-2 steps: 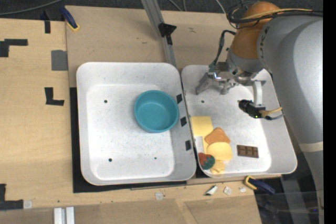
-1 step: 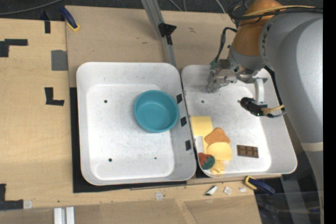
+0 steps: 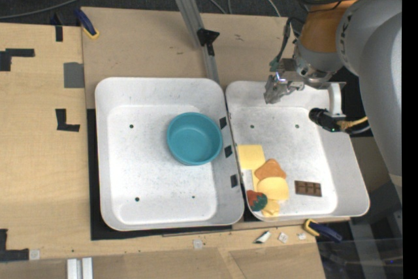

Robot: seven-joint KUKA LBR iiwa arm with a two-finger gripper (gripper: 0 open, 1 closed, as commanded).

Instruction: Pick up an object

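Bench [image 3: 150,36], bins, teal bowl [image 3: 193,138]

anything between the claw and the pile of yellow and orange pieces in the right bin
No. In the camera view, only bare speckled floor of the right bin lies between the claw, at the bin's far edge, and the pile of yellow and orange pieces near its front left.

A fixed overhead camera looks down at a slant on two white bins [image 3: 111,140], the arm [image 3: 366,29] entering from the right.
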